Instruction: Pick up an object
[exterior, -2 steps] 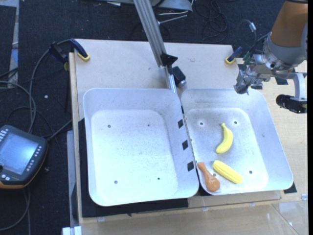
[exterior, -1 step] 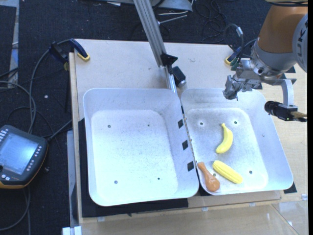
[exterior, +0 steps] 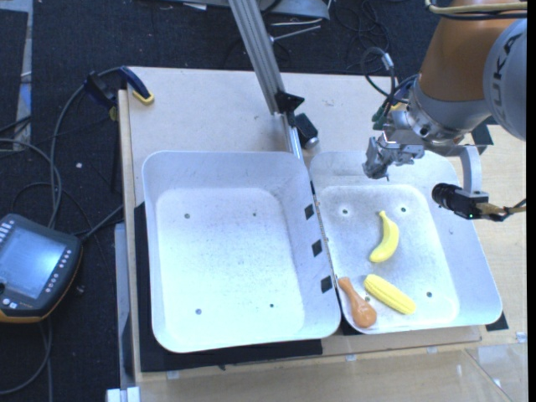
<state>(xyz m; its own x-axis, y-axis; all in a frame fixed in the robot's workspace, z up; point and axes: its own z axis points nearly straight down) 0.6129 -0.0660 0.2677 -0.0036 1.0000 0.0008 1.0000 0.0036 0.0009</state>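
The grey arm (exterior: 469, 48) with its orange band reaches in from the upper right of the frame, and its gripper (exterior: 377, 164) hangs over the far rim of the right bin (exterior: 469, 258), near that bin's upper left corner. The fingertips are small and dark against the bin; whether they are spread or pressed together cannot be told, and nothing can be seen between them. Three objects lie in the right bin, all below the gripper in the frame and apart from it: a yellow banana (exterior: 385, 238) near the bin's middle, curved and standing roughly upright in the picture; a yellow corn cob (exterior: 389, 294) lower down, lying at a slant; and an orange carrot (exterior: 358, 303) just left of the cob, close to the bin's lower left edge. The left bin (exterior: 163, 191) fills the centre left. A teach pendant (exterior: 32, 266) lies on the floor at the left edge.
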